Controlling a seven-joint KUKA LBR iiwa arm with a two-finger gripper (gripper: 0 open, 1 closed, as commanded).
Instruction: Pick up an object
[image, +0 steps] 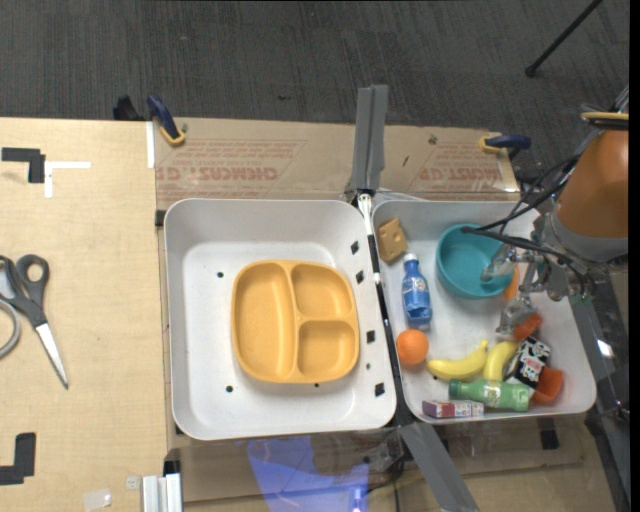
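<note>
The right bin (470, 212) holds a teal bowl (465, 268), a blue bottle (416, 292), an orange (412, 346), a yellow banana (462, 362), a brown block (391, 240), a green bottle (492, 393), a small pink-and-white box (452, 409), a black-and-white item (532, 359) and red-orange pieces (549, 384). My gripper (520, 312) hangs over the bin's right side, just right of the bowl and above the banana's upper end. Its metal fingers point down at an orange piece (527, 326). I cannot make out whether anything sits between them.
The left bin (190, 330) holds a yellow three-compartment plate (296, 321). Scissors (38, 312) lie on the wooden bench at far left. Cardboard (255, 160) with blue clamps lies behind the bins. A grey bar (367, 140) runs between the bins at the back.
</note>
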